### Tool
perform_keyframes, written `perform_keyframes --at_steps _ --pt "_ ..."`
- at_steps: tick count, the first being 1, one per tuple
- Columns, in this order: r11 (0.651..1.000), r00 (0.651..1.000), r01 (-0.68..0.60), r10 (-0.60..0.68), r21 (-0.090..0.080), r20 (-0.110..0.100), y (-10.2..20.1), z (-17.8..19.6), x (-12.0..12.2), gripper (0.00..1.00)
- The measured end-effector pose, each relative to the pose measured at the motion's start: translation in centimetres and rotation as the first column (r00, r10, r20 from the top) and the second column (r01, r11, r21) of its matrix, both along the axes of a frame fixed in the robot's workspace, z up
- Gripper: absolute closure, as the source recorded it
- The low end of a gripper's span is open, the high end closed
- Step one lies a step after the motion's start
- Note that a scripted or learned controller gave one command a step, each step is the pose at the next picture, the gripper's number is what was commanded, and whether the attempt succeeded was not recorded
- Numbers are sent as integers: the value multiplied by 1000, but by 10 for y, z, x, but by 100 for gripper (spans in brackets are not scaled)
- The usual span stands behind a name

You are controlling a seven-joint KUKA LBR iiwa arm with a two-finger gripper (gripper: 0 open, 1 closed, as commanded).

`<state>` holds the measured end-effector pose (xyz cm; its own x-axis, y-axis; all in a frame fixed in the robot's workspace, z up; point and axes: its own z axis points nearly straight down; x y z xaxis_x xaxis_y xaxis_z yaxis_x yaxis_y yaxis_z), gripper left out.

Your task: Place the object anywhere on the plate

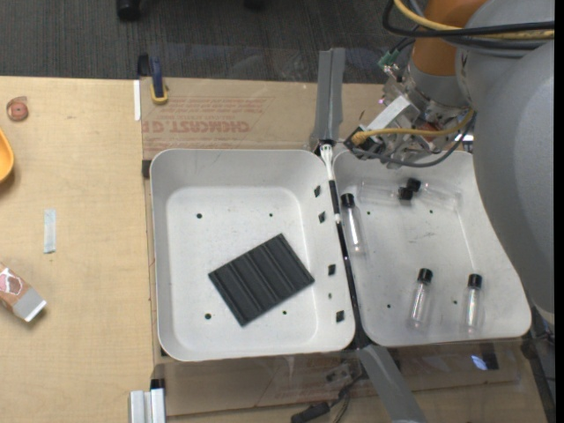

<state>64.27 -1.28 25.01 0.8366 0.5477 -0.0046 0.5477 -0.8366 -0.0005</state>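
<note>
Where the right bin (441,236) comes nearest the camera, two clear vials with black caps lie almost side by side on its floor: the middle vial (419,296) and, a little apart toward the arm's side, the right vial (473,300). Both have their caps pointing to the far end. Neither touches the bin wall.

Level with them in the left bin (160,236) lies the plate (262,278), a dark ribbed rectangle turned at a slant, flat on the floor near the middle. Nothing rests on it. On the bare bench (79,342) left of that bin are a red-and-white block (19,293) and, farther back, a small grey strip (49,232).

Farther in, the long vial (350,223) lies against the right bin's left wall, just beside the divide between the bins, cap to the far end. Beyond it, the far vial (407,189) lies near the bin's far wall, its black cap the clearest part of it.

Just past that vial the gripper (401,144) hangs over the bin's far edge amid loose wires. Whether it is open or closed cannot be told, and no vial is seen in its grasp. Above it rises the arm's orange band (458,7).

Behind the left bin lies a cardboard sheet (229,117), with a clamp (157,82) at its far left corner.
</note>
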Motion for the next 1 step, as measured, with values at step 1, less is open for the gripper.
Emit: perform_keyframes --at_steps 1 --pt "997 997 80 -80 0 1 101 8 -18 100"
